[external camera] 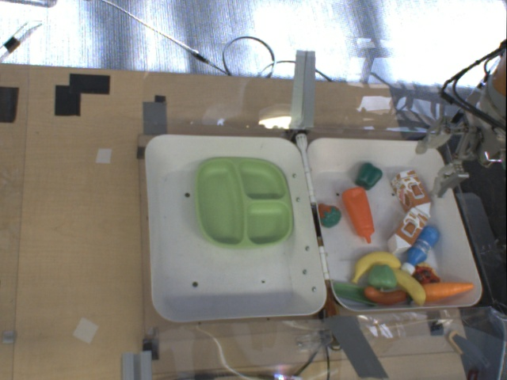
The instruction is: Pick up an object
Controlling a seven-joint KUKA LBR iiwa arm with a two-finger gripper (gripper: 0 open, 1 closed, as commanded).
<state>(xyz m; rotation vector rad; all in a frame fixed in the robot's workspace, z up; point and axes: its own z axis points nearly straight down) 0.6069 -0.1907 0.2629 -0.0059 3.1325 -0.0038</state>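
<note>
Two white bins sit side by side on the bench. The left bin [170, 291] carries one thing, a green divided plate [242, 200] with three compartments, lying near the bin's middle. The right bin [337, 165] holds the pile of toy food: two carrots, one large orange carrot [359, 212] lying lengthwise near the bin's centre and one orange carrot [448, 290] in the near right corner; two small cartons [409, 187] in white and brown toward the right edge; one blue-and-white bottle [422, 245] just below them; one yellow banana [374, 263] along the near edge, with a green pepper [383, 276] against it; and a dark green piece [367, 175] toward the far edge. The gripper [453, 165] hangs over the right bin's far right corner, fingers spread apart with nothing between them.
</note>
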